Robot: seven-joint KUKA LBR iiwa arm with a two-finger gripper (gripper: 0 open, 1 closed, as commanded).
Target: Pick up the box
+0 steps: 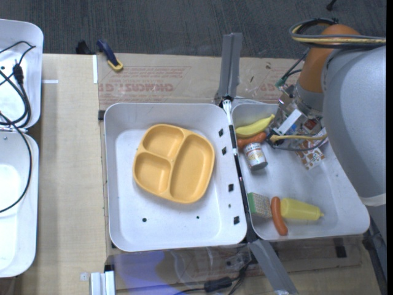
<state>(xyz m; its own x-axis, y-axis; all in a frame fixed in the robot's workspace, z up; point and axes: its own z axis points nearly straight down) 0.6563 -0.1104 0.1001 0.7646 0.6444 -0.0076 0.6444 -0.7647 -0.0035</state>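
Observation:
In the right bin [331,226], a flat red-and-white printed box [312,156] lies at the back right, partly covered by the grey arm. My gripper [286,126] hangs low over the bin's back, just left of the box and right beside a yellow banana [255,126]. The wrist and its cables hide the tips, and I see nothing clearly held.
An orange carrot [252,138] and a small tin can [256,156] lie left of the gripper. At the bin's front are a yellow squeeze bottle [300,209], a red sausage [278,216] and a green-grey sponge [260,203]. The left bin [123,226] holds a yellow divided plate [174,163].

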